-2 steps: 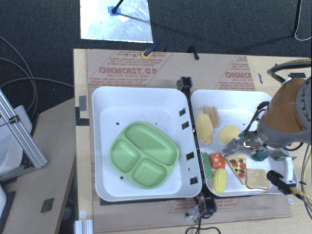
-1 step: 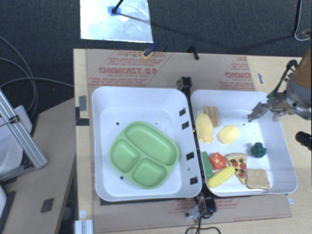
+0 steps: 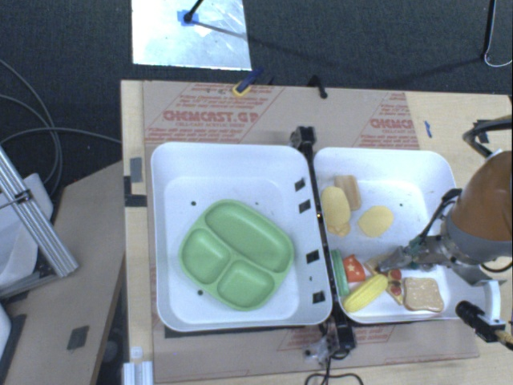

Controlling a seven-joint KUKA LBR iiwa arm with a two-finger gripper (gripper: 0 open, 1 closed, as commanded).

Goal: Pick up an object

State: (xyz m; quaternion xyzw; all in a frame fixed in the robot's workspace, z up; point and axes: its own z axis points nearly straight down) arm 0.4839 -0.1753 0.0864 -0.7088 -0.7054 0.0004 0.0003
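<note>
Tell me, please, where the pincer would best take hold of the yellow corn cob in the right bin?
Probably across the middle of the corn cob, coming straight down. It lies flat and slanted, long and narrow, so closing across its short width suits it. The bin wall crowds its lower-left end.

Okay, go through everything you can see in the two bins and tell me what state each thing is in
Green divided plate: flat in the left bin, nothing on it.
Corn cob: lying in the right bin, near its front edge.
Bread slice: lying flat, front right corner.
Yellow round piece: lying loose, mid-bin.
Gripper: low over the right bin's food, holding nothing visible.
</note>
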